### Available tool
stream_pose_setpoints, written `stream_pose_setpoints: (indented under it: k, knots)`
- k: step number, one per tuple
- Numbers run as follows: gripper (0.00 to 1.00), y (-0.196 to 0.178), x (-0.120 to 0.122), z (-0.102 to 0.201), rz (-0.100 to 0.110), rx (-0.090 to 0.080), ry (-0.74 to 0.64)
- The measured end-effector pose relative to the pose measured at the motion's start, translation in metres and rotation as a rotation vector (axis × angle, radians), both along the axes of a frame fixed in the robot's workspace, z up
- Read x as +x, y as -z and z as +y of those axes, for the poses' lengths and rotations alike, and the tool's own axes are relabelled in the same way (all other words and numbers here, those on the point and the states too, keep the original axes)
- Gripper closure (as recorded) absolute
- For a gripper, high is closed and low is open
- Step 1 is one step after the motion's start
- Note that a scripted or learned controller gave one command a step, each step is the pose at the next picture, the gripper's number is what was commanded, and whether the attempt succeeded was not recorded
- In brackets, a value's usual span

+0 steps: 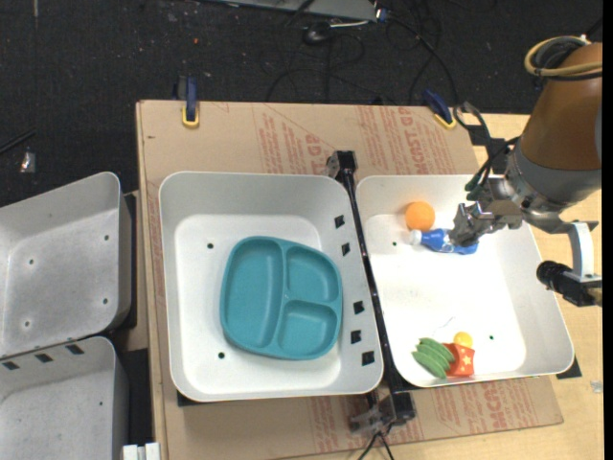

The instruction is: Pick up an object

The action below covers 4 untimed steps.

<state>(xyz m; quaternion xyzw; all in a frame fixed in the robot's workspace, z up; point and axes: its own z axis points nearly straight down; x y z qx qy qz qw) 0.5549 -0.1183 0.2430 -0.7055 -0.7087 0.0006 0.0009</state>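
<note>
Two white bins sit side by side on the bench (249, 127). In the left bin (182, 218) we see a teal divided tray (281, 297). In the right bin (517, 324) the jaws (466, 226) hang over a blue object (442, 241) at the far end, just right of an orange ball (419, 216); we cannot tell whether they are spread. Green, yellow and red toys (444, 355) lie at the near edge.

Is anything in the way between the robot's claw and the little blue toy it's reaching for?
Nothing visible is. The two-finger gripper is right at the small blue toy in the right white bin, seemingly touching it. The round orange ball sits just beside the blue toy, on its far side, not between them.
</note>
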Motion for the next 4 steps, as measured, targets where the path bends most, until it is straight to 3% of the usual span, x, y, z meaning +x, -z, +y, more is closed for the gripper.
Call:
stream_pose_setpoints:
  k: [2, 4]
  knots:
    - [1.0, 0.012, -0.011, 0.088, 0.0, 0.0, -0.002]
    - [1.0, 0.005, -0.029, 0.197, -0.002, 0.001, -0.004]
